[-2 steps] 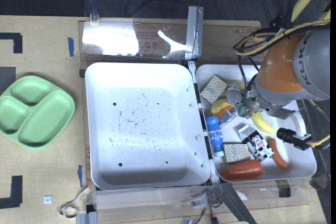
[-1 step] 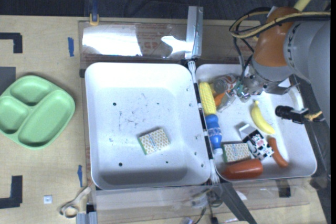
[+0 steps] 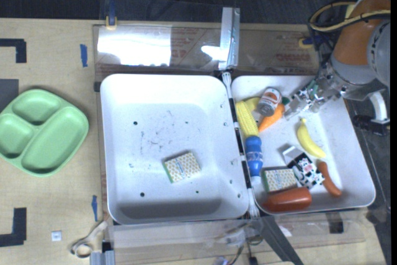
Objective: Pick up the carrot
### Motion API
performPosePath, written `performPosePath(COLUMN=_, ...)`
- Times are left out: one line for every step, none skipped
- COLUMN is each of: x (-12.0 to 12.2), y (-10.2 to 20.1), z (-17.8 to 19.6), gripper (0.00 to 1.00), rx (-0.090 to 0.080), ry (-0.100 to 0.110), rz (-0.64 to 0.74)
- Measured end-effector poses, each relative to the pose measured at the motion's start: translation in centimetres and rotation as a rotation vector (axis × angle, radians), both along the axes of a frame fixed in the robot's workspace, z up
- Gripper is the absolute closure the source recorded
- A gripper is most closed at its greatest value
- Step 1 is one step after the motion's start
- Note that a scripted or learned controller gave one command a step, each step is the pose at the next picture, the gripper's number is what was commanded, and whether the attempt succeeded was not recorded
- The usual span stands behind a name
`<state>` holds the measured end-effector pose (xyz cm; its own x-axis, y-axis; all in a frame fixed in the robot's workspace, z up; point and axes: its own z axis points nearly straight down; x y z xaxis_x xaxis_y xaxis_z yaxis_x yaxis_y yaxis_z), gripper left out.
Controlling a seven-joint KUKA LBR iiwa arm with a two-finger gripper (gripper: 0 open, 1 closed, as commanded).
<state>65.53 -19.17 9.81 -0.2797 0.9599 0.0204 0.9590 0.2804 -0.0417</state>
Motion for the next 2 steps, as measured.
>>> performPosePath(x=-0.5, y=10.5, z=8.8, gripper=0.0, rx=-0.007, ry=-0.048, rz=0.033)
performPosePath(x=-2.5, y=8.4, z=0.5, gripper=0.0, rx=-0.005, ry=-0.051, rz=0.157)
